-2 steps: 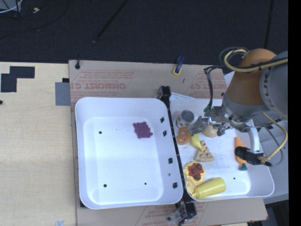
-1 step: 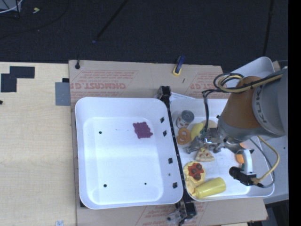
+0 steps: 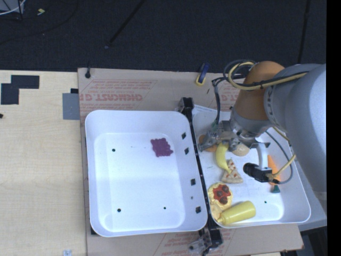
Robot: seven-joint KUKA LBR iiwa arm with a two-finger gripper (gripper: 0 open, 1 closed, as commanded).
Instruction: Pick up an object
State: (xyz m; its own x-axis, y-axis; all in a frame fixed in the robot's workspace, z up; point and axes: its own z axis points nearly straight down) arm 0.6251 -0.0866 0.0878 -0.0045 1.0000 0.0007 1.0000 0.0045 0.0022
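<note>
Start at the near edge of the right-hand shallow white bin: a stubby yellow plastic cylinder lies there, its long axis running left-low to right-high, and just above it, touching or nearly so, sits a small round toy pizza with red topping. Next up is a tan triangular toy wedge, and beside it a black clamp-like part with an orange tip, which looks to belong to the arm's fittings — you cannot be sure.

Then the thing your move most likely turns on — the yellow toy banana. It lies just below and slightly left of the tool, its long axis near upright in the view, upper end tucked under the tool, lower end pointing toward the wedge. A straight descent with a small shift toward the near side would meet it, and closing across its short width seems right.

Whether the tool is spread or closed you cannot tell; the grey wrist hides it.

Left, in the other white bin, a purple lumpy toy lies well apart.
</note>
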